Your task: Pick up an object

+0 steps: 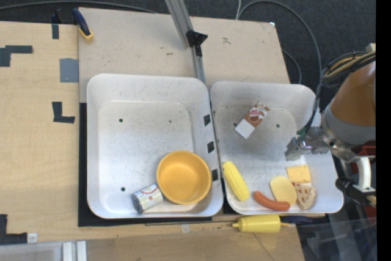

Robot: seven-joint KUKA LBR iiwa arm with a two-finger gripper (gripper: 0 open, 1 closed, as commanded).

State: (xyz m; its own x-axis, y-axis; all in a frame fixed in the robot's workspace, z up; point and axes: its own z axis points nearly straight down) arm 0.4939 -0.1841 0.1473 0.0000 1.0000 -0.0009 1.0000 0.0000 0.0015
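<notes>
Nearest us a yellow bottle (259,224) lies on the bench below the right bin (244,90), outside easy picking. Inside, the sausage (270,201), corn cob (236,180) and cheese wedge (298,173) crowd the near edge, loosely scattered. Just beyond the cheese we see the gripper (299,148) poised low, the arm entering from the right; its opening we cannot tell. Farther back lies a small carton (252,120).

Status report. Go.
Claw low over right white bin, near its right wall. Nearest: yellow cheese wedge, just below, untouched. Small red-and-white carton lies apart, upper middle.
</notes>
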